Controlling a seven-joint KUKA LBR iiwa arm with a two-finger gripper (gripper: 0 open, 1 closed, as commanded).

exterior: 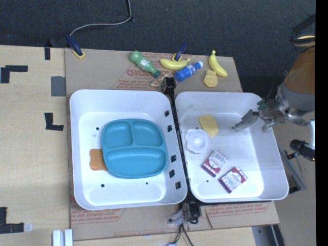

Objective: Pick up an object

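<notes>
Left bin (82, 137): blue divided plate (135, 148) in the middle, orange piece (96, 160) tucked at its left edge. Right bin (266, 188): clear cup (196, 140), yellow sponge-like object (208, 125) just beside it, two red packets (223, 170) nearer the front. Gripper (245, 121) over the bin's right part, near the yellow object but apart from it, nothing in it; opening cannot be told.

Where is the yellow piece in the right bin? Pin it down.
In the camera view, the yellow piece lies in the right bin's upper left part, just above the clear round cup, left of the pincer.
</notes>
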